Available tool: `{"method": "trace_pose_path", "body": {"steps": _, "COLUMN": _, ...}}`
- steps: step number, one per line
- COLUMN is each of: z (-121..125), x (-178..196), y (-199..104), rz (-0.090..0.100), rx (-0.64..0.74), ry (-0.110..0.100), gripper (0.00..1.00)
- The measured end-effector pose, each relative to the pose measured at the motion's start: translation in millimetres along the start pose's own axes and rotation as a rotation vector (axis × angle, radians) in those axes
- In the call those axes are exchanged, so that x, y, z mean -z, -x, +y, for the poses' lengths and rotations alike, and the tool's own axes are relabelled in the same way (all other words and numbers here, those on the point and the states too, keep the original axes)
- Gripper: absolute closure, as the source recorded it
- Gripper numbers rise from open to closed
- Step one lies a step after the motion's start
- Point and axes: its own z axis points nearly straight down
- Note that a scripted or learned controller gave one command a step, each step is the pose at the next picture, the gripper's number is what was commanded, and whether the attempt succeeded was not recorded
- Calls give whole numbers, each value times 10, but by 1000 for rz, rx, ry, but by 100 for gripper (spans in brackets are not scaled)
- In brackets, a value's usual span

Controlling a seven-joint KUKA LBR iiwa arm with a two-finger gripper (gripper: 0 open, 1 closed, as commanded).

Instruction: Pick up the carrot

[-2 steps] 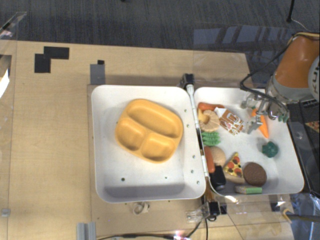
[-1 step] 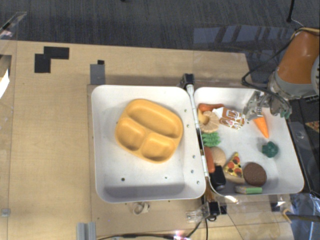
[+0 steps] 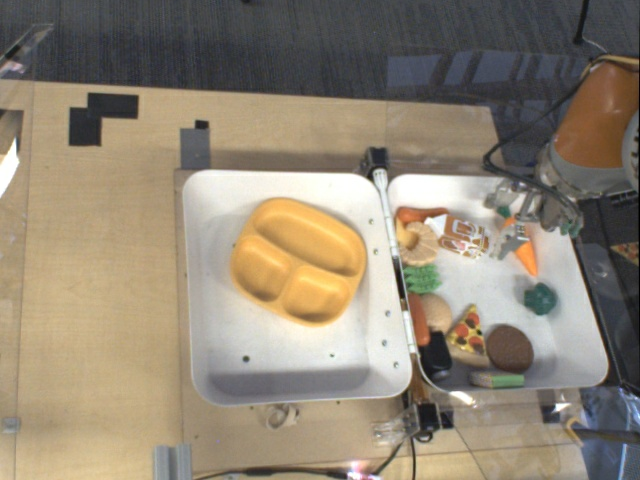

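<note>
Jaws of the gripper [image 3: 516,230] look clenched on the carrot [image 3: 525,255] near the right bin [image 3: 590,353] back edge, though the tapered toy could slip from so shallow a pinch

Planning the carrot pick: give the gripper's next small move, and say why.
Probably a short descent onto the carrot. The gripper sits right at its upper end in the right bin, and the view does not settle whether the carrot is between its fingers, so lifting now looks premature.
</note>
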Motion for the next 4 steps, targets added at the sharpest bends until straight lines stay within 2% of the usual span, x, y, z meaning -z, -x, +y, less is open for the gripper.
{"method": "trace_pose_path", "body": {"steps": 1, "z": 131, "x": -143, "y": -412, "rz": 15, "rx": 77, "ry": 2, "gripper": 0}}
{"method": "trace_pose_path", "body": {"steps": 2, "z": -98, "x": -128, "y": -757, "rz": 14, "rx": -128, "ry": 2, "gripper": 0}}
{"method": "trace_pose_path", "body": {"steps": 3, "z": -1, "x": -112, "y": -1047, "rz": 11, "rx": -178, "ry": 0, "gripper": 0}}
{"method": "trace_pose_path", "body": {"steps": 4, "z": -22, "x": -155, "y": -142, "rz": 15, "rx": -323, "ry": -1, "gripper": 0}}
